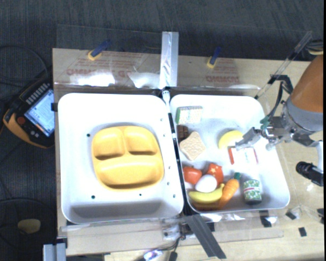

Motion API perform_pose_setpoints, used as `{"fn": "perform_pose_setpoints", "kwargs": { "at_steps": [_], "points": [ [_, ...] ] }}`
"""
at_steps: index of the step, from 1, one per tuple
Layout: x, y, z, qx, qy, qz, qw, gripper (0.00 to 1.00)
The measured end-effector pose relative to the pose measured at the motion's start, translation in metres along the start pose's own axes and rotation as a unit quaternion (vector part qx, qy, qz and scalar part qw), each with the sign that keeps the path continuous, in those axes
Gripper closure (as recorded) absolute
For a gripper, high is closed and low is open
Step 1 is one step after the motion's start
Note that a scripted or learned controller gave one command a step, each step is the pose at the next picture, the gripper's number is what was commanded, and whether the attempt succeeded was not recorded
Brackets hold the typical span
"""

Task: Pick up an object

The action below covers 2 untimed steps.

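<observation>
From the camera view, the worktop carries two white bins. The left bin has a yellow tray in it. The right bin is full of toy food: a banana, a carrot, a white egg, a slice of bread and a small can. The arm's end effector hangs low over the right bin, near a red and white card. I cannot tell how it is set. Nothing is picked up yet. Next it should go down onto one thing and pinch it.
</observation>
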<state>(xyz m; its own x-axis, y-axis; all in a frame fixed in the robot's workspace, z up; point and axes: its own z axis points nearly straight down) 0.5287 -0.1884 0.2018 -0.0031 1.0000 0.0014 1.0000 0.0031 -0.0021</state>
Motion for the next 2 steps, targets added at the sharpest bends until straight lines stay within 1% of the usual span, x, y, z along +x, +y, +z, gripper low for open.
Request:
{"fn": "perform_pose_setpoints", "kwargs": {
  "at_steps": [1, 2],
  "points": [
    [0.015, 0.057, 0.059, 0.000, -0.002, -0.021, 0.9998, 0.00],
    [0.035, 0.053, 0.106, -0.012, -0.005, 0.127, 0.9918, 0.00]
  ]
}}
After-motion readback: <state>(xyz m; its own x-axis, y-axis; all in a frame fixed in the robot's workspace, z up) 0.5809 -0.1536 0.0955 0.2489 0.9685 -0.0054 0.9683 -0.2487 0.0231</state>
